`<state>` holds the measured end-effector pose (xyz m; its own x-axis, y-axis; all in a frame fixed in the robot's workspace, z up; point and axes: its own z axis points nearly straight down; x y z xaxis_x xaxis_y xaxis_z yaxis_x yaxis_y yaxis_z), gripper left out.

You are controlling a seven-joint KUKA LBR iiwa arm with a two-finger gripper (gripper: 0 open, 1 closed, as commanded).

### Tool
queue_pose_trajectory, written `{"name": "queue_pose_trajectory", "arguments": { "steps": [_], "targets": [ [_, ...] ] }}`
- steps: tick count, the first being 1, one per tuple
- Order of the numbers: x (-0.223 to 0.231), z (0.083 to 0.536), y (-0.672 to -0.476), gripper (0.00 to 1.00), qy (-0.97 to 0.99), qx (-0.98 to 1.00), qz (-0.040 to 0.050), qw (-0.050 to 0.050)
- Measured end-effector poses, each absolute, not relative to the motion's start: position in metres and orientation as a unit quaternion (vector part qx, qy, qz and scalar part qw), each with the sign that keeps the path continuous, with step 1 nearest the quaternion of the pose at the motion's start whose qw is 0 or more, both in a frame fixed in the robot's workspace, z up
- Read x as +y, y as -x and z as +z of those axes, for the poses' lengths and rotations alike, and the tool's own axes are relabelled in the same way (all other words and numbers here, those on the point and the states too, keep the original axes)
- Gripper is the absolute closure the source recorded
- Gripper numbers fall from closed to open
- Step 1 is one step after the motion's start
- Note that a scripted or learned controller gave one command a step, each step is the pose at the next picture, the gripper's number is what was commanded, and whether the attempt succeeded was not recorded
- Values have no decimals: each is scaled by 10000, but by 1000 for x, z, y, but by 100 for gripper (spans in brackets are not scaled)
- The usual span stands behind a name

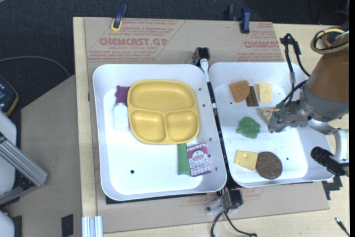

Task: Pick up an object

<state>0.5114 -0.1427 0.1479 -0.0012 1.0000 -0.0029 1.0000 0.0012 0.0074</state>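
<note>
The right bin holds a brown toast piece, a dark brown block, a pale yellow cube, a green leafy piece, a yellow cheese wedge and a round brown cookie. My gripper hangs low over the middle right of this bin, just right of the green piece and below the yellow cube. A small tan object lies by its tips. Nothing visibly sits between the fingers.
The left bin holds a yellow divided plate, a purple item, a white bottle, a green bar and a red-patterned packet. Clamps sit on the board's back edge. The arm covers the right bin's right side.
</note>
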Motion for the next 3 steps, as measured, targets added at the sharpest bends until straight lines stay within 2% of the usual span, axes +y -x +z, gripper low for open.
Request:
{"name": "queue_pose_trajectory", "arguments": {
  "steps": [1, 2, 3],
  "targets": [
    [-136, 198, -520, 100, -7063, 7079, 18, 34],
    [-136, 227, -521, 100, -7066, 7076, 11, 27],
    [-84, 220, -556, 100, -7049, 7093, 14, 14]
  ]
}}
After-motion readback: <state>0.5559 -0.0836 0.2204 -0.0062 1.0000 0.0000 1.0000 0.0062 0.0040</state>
